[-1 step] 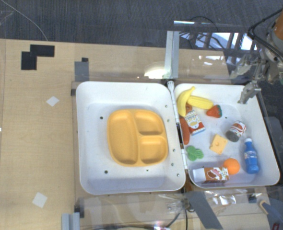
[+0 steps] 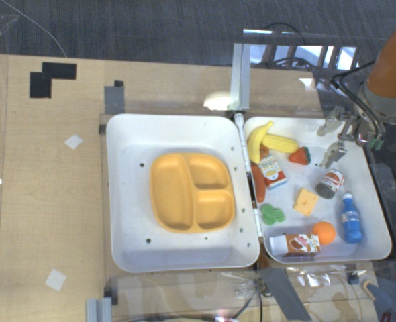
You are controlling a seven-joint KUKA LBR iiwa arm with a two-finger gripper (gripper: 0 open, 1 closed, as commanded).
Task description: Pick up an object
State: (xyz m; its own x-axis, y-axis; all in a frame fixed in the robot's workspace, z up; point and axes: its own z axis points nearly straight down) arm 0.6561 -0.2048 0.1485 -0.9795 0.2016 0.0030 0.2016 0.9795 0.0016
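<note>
The right bin [image 2: 379,241] holds several toy foods: a yellow banana [image 2: 270,141], a red strawberry [image 2: 300,155], a small red and white carton [image 2: 272,170], a tin can [image 2: 330,183] on its side, a cheese wedge [image 2: 307,201], a green piece [image 2: 272,214], an orange [image 2: 324,233], a blue bottle [image 2: 351,219] and a brown juice box [image 2: 297,244]. My gripper [image 2: 333,139] hangs over the bin's upper right part, above the can and to the right of the strawberry. It is open, with nothing between its fingers.
The left bin [image 2: 127,180] carries a yellow divided plate [image 2: 191,192]. An orange-red stick [image 2: 258,184] lies along the right bin's left wall. A metal post [image 2: 241,76] stands behind the join of the bins. The arm's orange band [image 2: 392,69] is at the upper right.
</note>
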